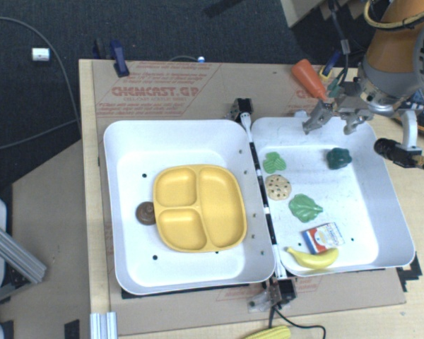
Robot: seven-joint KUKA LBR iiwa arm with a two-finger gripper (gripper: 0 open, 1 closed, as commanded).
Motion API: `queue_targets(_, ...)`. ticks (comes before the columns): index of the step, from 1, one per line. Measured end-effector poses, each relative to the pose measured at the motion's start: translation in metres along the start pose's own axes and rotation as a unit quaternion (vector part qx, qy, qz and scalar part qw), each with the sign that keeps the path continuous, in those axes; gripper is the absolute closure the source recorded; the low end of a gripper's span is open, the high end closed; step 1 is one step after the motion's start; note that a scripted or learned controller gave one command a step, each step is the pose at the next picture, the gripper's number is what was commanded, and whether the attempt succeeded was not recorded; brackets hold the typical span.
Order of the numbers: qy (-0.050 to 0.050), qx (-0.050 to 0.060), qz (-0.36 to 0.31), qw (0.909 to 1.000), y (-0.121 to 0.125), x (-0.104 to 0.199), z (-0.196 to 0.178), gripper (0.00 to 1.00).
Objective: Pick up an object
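My gripper hangs over the far edge of the right bin, its two fingers spread apart with nothing between them. In the right bin lie a dark green lump, a small green leaf piece, a cookie, a larger green leaf, a small red, white and blue box and a banana. The dark green lump sits just in front of the gripper, a little to its right.
The left bin holds a yellow divided plate and a brown round piece beside its left edge. An orange-handled tool lies on the cardboard behind the right bin. A black clamp sits between the bins' far corners.
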State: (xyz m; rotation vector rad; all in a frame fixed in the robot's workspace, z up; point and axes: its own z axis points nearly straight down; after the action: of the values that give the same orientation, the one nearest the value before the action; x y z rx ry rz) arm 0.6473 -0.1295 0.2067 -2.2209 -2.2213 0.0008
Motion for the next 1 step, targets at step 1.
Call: queue_targets(1, -0.001, -0.001, 0.001, 1.0, 0.0188, -0.0628, 0.027, 0.0)
